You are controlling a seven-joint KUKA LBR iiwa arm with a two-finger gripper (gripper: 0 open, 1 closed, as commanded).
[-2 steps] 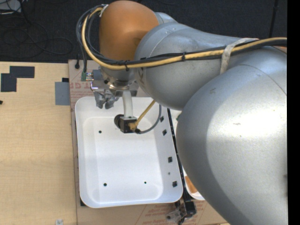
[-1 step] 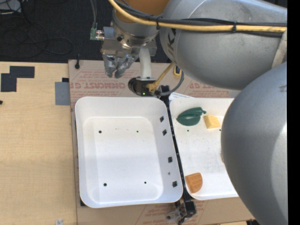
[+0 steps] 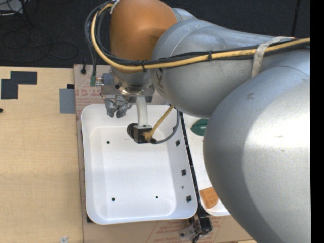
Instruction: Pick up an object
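Note:
My gripper (image 3: 117, 109) hangs below the orange wrist band over the far left corner of the left white bin (image 3: 96, 186). It looks small and grey against the bin's back wall, with nothing visible in it. A green object (image 3: 198, 127) pokes out from behind the arm in the right bin (image 3: 215, 211). Near that bin's front edge lies an orange-brown object (image 3: 208, 197). The arm hides most of the right bin.
A white stem with a black end piece (image 3: 136, 132) and a yellow cable hangs from the wrist over the left bin's back half. The big grey arm (image 3: 253, 115) covers the right side. Tan bench surface (image 3: 35, 151) lies to the left.

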